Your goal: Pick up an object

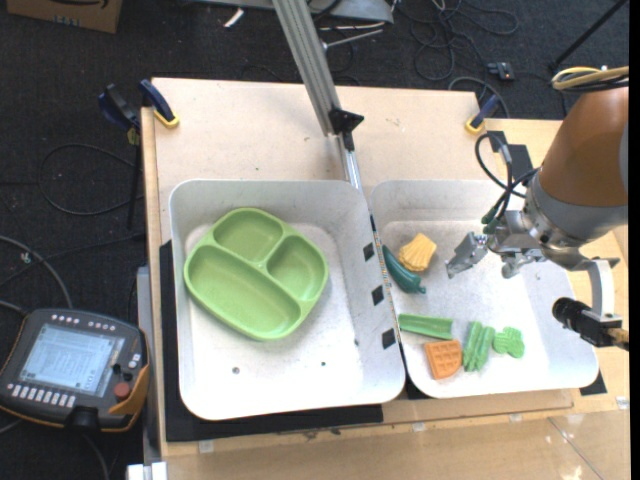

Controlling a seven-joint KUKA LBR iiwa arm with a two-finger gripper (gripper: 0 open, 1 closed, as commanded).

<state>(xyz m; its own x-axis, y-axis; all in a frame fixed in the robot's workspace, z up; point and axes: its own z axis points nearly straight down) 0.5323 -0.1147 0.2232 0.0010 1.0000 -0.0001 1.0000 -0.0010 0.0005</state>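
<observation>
The arm (pixel 590 173) has a broad orange band above a grey wrist section. Black cables (pixel 500 173) loop beside it, with a small black box on them. The metal-grey gripper (pixel 466 256) is small and angular. A white bracket carries a black cylindrical part (pixel 578 318).

So the gripper (pixel 468 255) hangs over the right bin (pixel 560 368), up in its rear half. Just left of it sits a ridged toy piece (pixel 418 252), and a curved pod-shaped piece (pixel 403 271) lies touching that one's near-left side, by the wall between the bins. Nearer the camera than the gripper there's a flat stick piece (pixel 425 325), then a waffle-like block (pixel 444 358) in front of that. Right of the block lie a bundle of bean-like pieces (pixel 476 346) and a leafy piece (pixel 509 342), side by side. Far to the gripper's left, the left bin (pixel 250 388) holds a divided plate (pixel 256 271). A teach pendant (pixel 70 368) sits off the bench, beyond that bin.
</observation>
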